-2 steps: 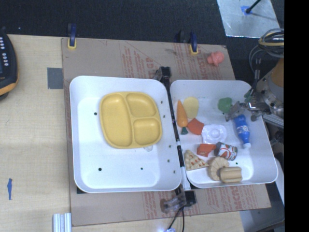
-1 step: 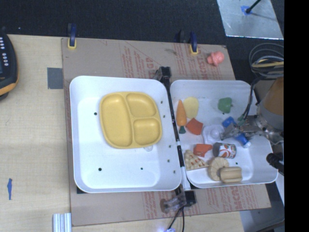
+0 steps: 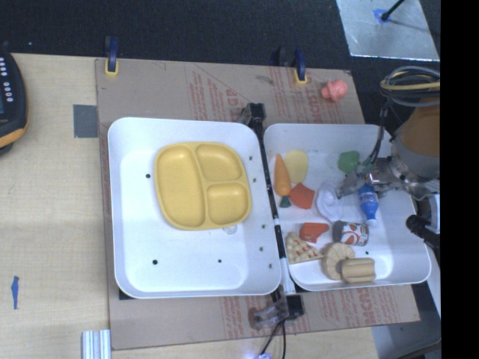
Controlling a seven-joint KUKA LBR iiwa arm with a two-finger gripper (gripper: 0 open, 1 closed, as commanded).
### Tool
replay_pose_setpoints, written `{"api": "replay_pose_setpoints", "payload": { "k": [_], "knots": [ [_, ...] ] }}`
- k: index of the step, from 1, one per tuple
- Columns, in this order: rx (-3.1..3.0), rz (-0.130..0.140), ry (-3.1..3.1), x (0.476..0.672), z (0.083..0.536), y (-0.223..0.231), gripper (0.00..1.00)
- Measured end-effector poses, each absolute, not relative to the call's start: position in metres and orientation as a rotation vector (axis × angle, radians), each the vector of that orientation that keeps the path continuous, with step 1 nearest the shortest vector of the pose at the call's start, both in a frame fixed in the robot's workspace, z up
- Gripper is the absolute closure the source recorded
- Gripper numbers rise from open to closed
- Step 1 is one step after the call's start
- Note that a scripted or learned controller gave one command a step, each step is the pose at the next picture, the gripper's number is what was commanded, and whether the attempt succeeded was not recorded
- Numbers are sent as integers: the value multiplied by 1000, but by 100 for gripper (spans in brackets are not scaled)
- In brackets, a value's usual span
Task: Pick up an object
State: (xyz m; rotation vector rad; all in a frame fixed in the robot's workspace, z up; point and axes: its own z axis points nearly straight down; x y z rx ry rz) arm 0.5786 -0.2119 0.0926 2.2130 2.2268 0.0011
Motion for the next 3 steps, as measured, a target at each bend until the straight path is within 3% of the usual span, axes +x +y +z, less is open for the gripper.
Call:
{"api": "replay_pose_setpoints", "payload": {
  "k": [1,2,3],
  "knots": [
    [2223,-7,2229,527,91,-212,0],
    [2211,0,2231,565,92,-187,0],
    [2209,4,2230,627,93,-150,0]
  ]
}}
